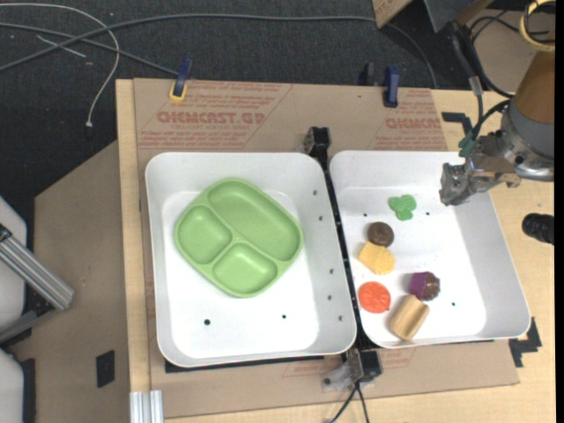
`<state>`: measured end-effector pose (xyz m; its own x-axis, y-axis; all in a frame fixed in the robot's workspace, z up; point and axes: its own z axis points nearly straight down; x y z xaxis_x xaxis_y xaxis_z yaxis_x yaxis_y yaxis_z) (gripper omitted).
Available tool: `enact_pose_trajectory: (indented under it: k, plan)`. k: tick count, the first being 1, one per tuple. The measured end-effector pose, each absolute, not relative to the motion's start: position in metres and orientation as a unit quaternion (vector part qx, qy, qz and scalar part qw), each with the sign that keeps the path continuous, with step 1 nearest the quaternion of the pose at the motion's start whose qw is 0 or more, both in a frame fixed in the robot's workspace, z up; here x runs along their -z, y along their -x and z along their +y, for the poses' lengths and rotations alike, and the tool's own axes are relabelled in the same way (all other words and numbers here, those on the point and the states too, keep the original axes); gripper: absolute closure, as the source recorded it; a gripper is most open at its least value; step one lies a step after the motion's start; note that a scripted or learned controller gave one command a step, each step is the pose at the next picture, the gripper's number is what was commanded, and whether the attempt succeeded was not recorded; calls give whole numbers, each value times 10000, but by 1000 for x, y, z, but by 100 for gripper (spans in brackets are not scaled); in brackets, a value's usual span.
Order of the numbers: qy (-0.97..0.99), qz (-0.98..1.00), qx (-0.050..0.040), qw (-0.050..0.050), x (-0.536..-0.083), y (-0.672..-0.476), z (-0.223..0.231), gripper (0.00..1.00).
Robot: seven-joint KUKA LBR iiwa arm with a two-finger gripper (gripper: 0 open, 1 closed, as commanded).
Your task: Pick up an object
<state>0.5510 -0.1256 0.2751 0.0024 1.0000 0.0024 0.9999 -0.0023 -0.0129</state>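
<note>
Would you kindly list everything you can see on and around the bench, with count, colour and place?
bins: two, white, side by side on the bench
divided plate: one, light green, in the left bin
green piece: one, green, upper part of the right bin
round brown piece: one, brown, middle of the right bin
yellow piece: one, yellow, just below the brown one
orange disc: one, orange-red, lower right bin
purple piece: one, dark purple, right of the disc
tan cylinder: one, tan, near the right bin's front edge
clamps: two, blue, at the board's far edge
cables: several, pale, on the dark floor
gripper: one, grey, over the right bin's far right corner
</note>
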Motion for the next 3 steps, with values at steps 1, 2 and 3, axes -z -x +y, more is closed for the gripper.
enact_pose_trajectory:
  k: [1,2,3]
  plan:
    - [7071,-7071,-2,6,-281,-553,-125,0]
    - [7073,-7070,-1,6,-230,-546,-132,0]
    - [7073,-7069,-14,28,-186,-550,-136,0]
